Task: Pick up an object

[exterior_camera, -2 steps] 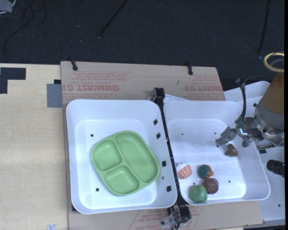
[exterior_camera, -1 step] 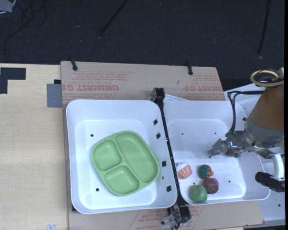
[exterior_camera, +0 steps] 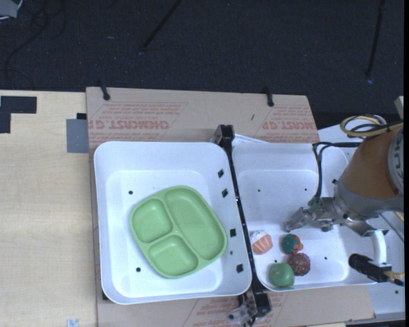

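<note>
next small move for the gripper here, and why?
Probably lower toward the ball just below the gripper in the right bin. The gripper sits above the cluster with nothing visibly between its fingers. The ball is the nearest item; the dark red ball, green ball and orange-and-white piece lie further off.

left bin (exterior_camera: 109, 182): white, shallow, on cardboard, touching the right bin along its right edge
green plate (exterior_camera: 177, 231): three compartments, flat in left bin, centre toward the bottom-right corner, turned at an angle
right bin (exterior_camera: 279, 163): white, shallow, beside left bin
cardboard sheet (exterior_camera: 191, 118): under both bins, red print along its top edge
bench (exterior_camera: 34, 216): light wood, bare left of the bins, black marks near its top-left corner
floor (exterior_camera: 204, 39): dark, cables across it
</note>
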